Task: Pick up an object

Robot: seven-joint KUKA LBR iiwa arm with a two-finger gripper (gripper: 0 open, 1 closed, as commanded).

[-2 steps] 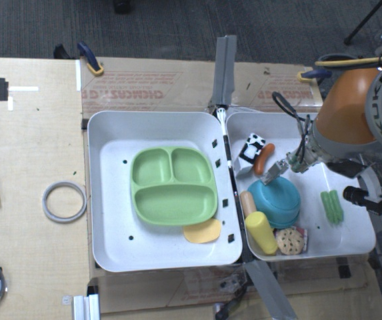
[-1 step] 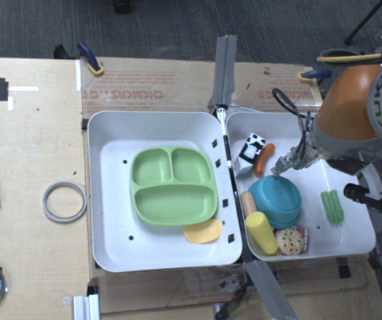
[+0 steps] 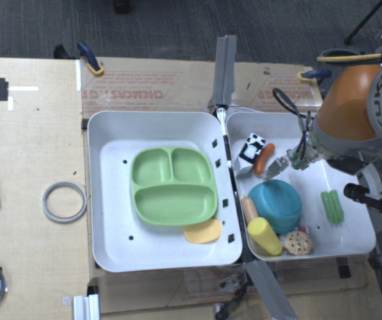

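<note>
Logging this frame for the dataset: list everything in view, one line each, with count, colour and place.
Bins: two, white, side by side on the bench.
Divided plate: one, green, middle of left bin.
Flat piece: one, yellow, left bin, at the plate's near edge.
Bowl: one, blue, right bin.
Sausage: one, red-orange, right bin, far side.
Black-and-white item: one, beside the sausage.
Cylinder: one, yellow, right bin, near edge.
Cookie: one, brown, beside the cylinder.
Ridged item: one, green, right bin's right side.
Ring: one, grey, bench left of the bins.
Gripper: one, above the right bin, near the sausage.
</note>
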